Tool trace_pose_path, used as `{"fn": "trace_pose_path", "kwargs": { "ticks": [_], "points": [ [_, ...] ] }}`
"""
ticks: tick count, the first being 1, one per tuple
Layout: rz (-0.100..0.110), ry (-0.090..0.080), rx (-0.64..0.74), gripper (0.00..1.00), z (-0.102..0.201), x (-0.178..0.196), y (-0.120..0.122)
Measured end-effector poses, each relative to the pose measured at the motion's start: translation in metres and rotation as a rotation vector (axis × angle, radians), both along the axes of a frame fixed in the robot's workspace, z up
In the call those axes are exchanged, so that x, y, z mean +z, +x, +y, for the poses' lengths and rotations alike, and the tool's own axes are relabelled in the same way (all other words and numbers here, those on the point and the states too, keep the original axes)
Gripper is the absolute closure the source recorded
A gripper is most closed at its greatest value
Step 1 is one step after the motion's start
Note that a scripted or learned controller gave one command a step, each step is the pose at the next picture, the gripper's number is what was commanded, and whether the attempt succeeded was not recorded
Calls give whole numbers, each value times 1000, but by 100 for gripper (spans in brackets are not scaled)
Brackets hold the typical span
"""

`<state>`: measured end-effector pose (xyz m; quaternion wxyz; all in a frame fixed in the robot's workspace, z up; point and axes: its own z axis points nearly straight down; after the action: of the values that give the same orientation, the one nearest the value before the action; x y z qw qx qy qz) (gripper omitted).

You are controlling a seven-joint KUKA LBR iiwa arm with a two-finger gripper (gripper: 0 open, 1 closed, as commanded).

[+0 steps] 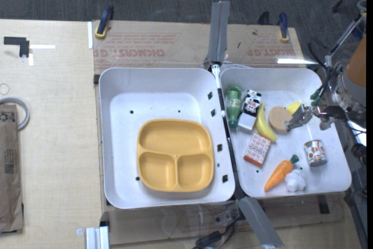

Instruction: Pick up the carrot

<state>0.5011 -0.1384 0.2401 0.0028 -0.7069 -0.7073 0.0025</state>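
A: Where's the carrot [278, 175] from the gripper [301, 118]?

B: Below the fingertips and a little to their left in the camera view, nearer the front wall of the right bin [341, 181]. It's apart from them, with open bin floor in between.

A: How does it lie?

B: On a slant. The green top points up and to the right, roughly toward the fingers; the orange tip points down-left, away from them. So the long axis runs diagonally, and I'd judge the fingers need to close across that line, not along it.

A: Are the fingers holding anything?

B: No. They look spread, with nothing between them. Their tips sit just beside a round tan disc [280, 119], near a yellow block [294, 108].

A: What crowds the carrot?

B: A white knobbly lump [295, 181] just beside its thick end, on the side away from the tip. A small can [315, 154] stands below the fingers and to the right of the carrot's top. A small red-and-white packet [257, 149] lies left of the carrot, and a banana [264, 123] above that.

A: Any writing?

B: The cardboard [143, 45] beyond the bins carries red print, upside down; it seems to read CHEMCHI'S or similar, but I can't be sure. The labels on the can and packet are too small to read
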Motion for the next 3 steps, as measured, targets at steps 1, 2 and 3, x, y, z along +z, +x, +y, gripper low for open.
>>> {"fn": "trace_pose_path", "kwargs": {
  "ticks": [1, 2, 3],
  "points": [
    [-1, 3, 316, 0, 2, -124, 2],
    [-2, 6, 571, 0, -14, -152, -24],
    [-3, 6, 711, 0, 38, -152, -24]
  ]
}}
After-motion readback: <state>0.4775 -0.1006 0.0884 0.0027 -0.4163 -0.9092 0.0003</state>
